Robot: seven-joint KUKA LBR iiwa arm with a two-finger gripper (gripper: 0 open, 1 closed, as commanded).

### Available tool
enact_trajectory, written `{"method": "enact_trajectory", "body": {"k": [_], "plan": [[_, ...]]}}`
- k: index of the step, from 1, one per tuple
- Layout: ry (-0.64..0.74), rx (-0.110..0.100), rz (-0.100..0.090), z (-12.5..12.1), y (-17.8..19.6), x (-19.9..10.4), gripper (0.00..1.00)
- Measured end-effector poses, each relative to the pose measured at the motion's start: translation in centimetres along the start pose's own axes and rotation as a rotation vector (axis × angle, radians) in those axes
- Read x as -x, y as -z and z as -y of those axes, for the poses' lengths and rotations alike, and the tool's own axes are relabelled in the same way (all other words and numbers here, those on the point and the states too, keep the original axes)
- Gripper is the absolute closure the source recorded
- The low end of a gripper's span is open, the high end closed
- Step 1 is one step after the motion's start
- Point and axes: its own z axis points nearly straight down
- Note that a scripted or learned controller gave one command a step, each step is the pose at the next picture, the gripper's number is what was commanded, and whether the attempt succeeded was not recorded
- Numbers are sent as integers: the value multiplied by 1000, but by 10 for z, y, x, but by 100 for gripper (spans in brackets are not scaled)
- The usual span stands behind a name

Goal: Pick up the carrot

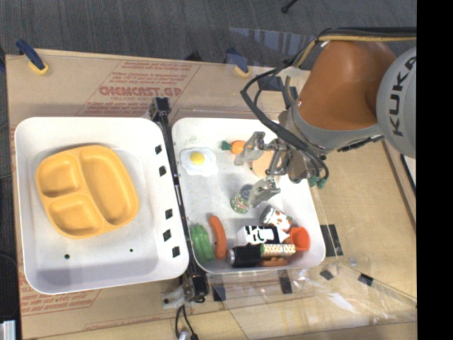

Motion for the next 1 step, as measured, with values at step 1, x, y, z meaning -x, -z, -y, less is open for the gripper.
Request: {"method": "enact_trajectory", "body": {"k": [1], "plan": [[-8, 1, -3, 66, -47, 32, 0]]}}
